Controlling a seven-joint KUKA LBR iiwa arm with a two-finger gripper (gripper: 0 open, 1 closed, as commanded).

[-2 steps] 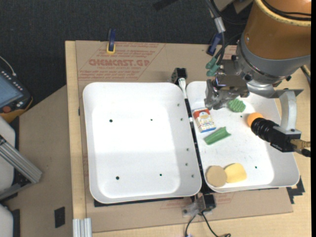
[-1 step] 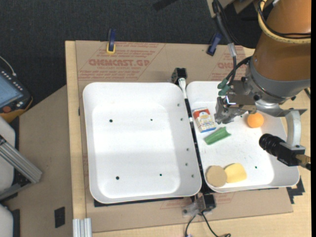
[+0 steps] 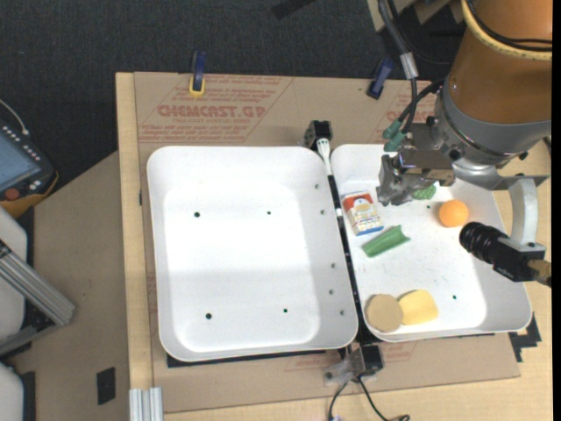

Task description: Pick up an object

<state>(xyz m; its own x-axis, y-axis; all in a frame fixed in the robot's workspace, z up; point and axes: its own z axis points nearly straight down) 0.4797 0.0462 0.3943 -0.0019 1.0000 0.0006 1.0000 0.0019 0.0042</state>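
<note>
Cardboard [image 3: 263, 103] covers your bench under two white bins. Your gripper [image 3: 396, 189] hangs over the right bin's [image 3: 456, 318] far part; you cannot tell how it is set or whether it has anything. Just below it lies a small carton [image 3: 362, 214], then a green piece [image 3: 385, 241]. An orange ball [image 3: 452, 214] sits to its right. A tan disc [image 3: 383, 312] and yellow block [image 3: 419, 306] touch near the front rim. The left bin [image 3: 245, 253] sits alongside.

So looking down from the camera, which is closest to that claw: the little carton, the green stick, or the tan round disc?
Measured from the gripper in the right bin:
1. The small red and white carton, just to its lower left in the picture.
2. The green stick, below the carton.
3. The tan round disc, far down at the bin's near edge.
</note>
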